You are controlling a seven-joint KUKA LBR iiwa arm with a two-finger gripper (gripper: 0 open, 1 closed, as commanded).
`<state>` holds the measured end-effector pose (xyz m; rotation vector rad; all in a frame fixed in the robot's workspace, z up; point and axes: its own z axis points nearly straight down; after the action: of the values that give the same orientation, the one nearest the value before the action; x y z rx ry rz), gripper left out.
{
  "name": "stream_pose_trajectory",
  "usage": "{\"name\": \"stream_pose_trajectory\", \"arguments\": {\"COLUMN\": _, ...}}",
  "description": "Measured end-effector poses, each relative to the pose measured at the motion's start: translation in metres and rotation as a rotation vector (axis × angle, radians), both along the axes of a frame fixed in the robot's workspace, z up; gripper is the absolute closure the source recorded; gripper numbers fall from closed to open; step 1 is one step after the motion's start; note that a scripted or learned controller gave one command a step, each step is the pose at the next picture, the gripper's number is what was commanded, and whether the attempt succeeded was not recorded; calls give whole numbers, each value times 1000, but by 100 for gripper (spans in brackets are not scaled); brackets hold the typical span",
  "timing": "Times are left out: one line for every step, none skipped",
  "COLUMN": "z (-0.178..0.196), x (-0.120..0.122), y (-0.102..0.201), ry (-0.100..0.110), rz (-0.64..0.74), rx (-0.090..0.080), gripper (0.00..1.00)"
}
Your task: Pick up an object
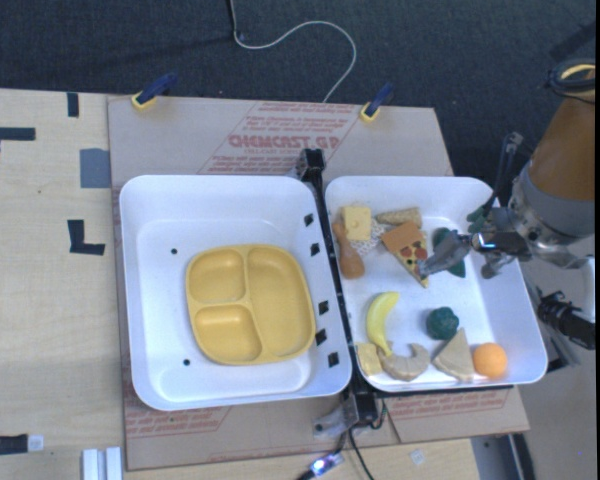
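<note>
The surface (40, 268) is pale wood, marked with dark tape pieces along its left part. On it lies a sheet of cardboard (280, 138) with red lettering, held at its far edge by two blue-and-yellow clamps (153, 90). Beyond the surface the floor (100, 18) is dark carpet, and a white cable (290, 38) loops across it.

Two white bins sit touching, side by side on the cardboard. The left bin (150, 208) holds a yellow divided tray (248, 303). The right bin (500, 298) holds the toy food: a cheese cube (356, 222) and a brown piece (349, 258) near the left wall, a pizza slice (407, 249) just beside them, a banana (381, 319) lower down, a dark green lump (442, 321) near the middle, and along the near wall a tan piece (405, 362), a wedge (454, 357) and an orange ball (489, 360).

The arm (565, 183) comes in from the right, its tool (452, 253) low over the right bin's upper middle, just right of the pizza slice. The fingers seem close together around something dark green, but the view is too blurred to tell whether they grip it.
</note>
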<state>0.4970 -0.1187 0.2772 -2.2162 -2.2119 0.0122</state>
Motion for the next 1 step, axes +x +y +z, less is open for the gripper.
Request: {"name": "stream_pose_trajectory", "arguments": {"z": 5, "x": 2, "y": 0, "ry": -11, "rz": 3, "rx": -2, "gripper": 0}}
